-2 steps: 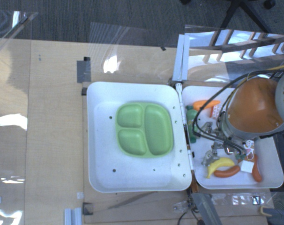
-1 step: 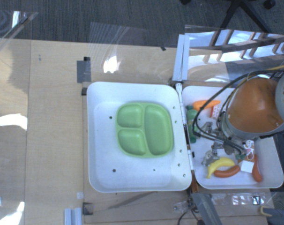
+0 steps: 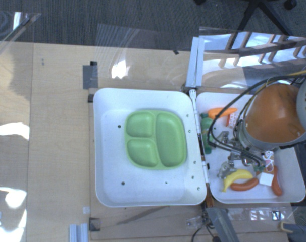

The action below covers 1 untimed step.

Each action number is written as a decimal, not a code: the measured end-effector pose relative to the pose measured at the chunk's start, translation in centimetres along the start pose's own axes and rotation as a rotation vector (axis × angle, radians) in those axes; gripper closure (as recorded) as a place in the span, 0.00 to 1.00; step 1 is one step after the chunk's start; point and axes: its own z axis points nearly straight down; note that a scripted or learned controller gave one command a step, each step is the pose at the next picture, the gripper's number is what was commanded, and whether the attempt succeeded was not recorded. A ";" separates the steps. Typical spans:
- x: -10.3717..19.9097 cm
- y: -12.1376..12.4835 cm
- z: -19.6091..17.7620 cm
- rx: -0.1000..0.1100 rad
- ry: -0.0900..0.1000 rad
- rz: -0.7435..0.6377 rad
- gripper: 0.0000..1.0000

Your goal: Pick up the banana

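The yellow banana (image 3: 238,177) lies in the right bin (image 3: 289,198) near its front edge, its curved back resting against a red sausage (image 3: 244,184). The arm's orange band hangs over the middle of this bin. Below it, my gripper (image 3: 227,168) is low over the bin, right above the banana's left end. Nothing shows that the banana is lifted; it seems to rest on the bin floor.
An orange carrot (image 3: 221,112) and a green item (image 3: 206,131) lie at the back left of the right bin. A second red sausage (image 3: 276,182) and a small white block (image 3: 266,179) sit right of the banana. The left bin (image 3: 107,135) holds a green divided plate (image 3: 156,138).
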 end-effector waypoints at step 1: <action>0.0 0.0 0.0 0.000 0.000 0.000 0.00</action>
